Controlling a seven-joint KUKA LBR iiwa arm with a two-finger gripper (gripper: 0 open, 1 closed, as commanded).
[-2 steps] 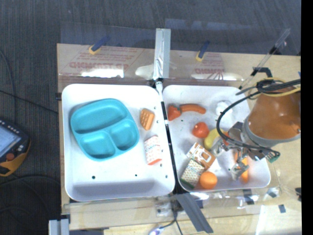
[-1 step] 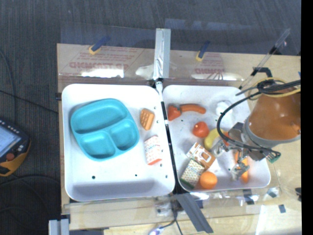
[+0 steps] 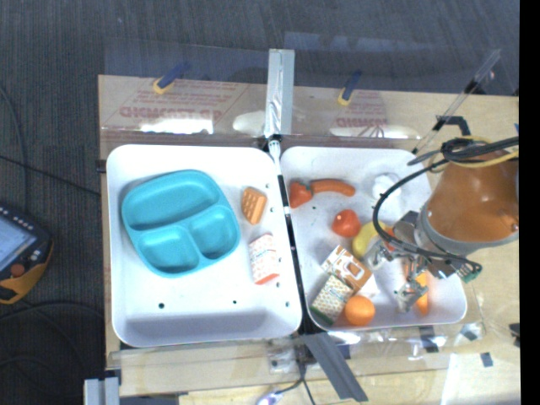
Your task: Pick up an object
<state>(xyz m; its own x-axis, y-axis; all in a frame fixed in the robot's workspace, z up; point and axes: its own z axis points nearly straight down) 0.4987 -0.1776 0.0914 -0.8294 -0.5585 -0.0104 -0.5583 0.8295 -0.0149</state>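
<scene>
Down in the near right corner of the right-hand shallow white bin, the gripper hangs low beside a small orange-coloured piece, so the step in hand looks like the reach-and-close stage of a pick; whether anything is caught, I cannot tell. Next it would need a firm closure and a straight lift clear of the round orange fruit and patterned carton nearby. Reaching from the right, the grey arm with its orange band points steeply downward over that bin.

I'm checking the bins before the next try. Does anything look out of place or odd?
Nothing stands out. The blue tray lies flat in the left bin, and the toy food sits loose in the right bin near the tool.
</scene>
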